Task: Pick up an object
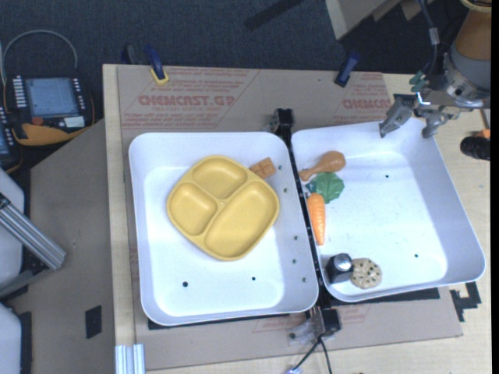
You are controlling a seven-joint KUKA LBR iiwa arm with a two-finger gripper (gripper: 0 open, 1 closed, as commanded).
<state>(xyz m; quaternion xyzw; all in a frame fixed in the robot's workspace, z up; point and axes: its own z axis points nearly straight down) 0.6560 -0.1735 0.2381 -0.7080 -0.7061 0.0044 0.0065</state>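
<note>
While claw (408, 125) hangs spread wide over right bin (437, 209) far edge, carrot (316, 218) lies well apart.

My gripper (408, 125) is a small metal piece in silver-grey, with two slim, dark-tipped fingers (387, 125) branching off a pale crossbar that carries a small spot of teal on its left end. Above it my wrist (465, 84) is a rounded grey housing, and higher still sits the orange band (475, 33), broad and smooth. Thin black cables (427, 18) run down along the wrist toward the crossbar.
</note>
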